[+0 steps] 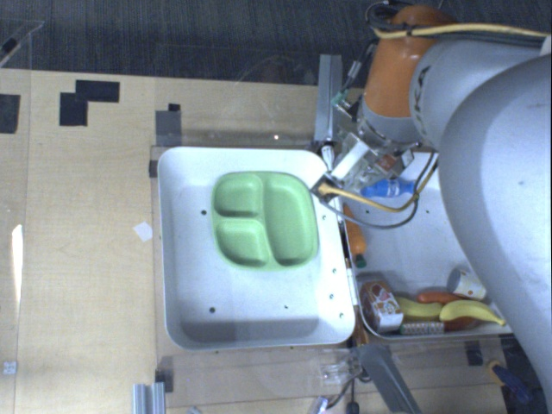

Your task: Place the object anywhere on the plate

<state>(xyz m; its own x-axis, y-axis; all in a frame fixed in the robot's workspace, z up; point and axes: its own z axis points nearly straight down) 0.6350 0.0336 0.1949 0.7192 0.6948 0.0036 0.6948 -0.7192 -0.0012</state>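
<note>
A green plate [264, 218] with three compartments lies in the left white bin [190, 309], and nothing rests on it. My gripper [385, 172] hangs over the far left corner of the right bin [405, 240], just right of the wall between the bins. A blue object [388, 189] shows directly under the gripper, partly hidden by it. Whether the gripper holds it is not visible.
At the right bin's near edge lie a brown and red packet [381, 305], a yellow banana [461, 312], a red pepper-like item [436, 298] and a white piece [467, 280]. A small orange item [356, 241] sits against the dividing wall. The grey arm covers the bin's right side.
</note>
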